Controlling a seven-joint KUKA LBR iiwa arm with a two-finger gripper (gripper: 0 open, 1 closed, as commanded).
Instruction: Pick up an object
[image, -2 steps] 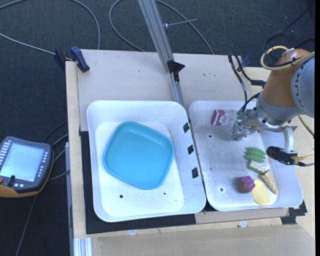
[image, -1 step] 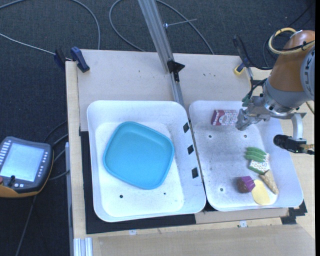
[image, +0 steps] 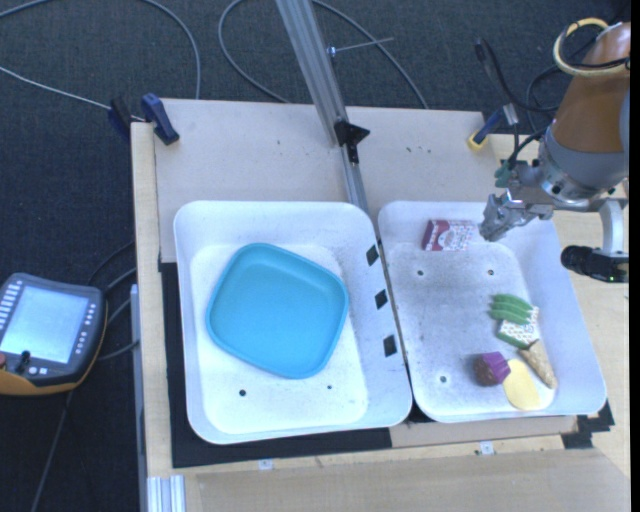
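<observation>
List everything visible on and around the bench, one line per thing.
shallow white bins: 2, white, side by side on the bench
square blue plastic plate: 1, blue, in the left bin
red and white packet: 1, far edge of the right bin
green toy pods: 1 cluster, green, right bin's right side
purple toy piece: 1, purple, right bin's near end
yellow round toy piece: 1, yellow, beside the purple one
handheld control pendant: 1, grey, left of the bench
arm's tool: 1, grey, over the right bin's far edge, beside the packet
</observation>
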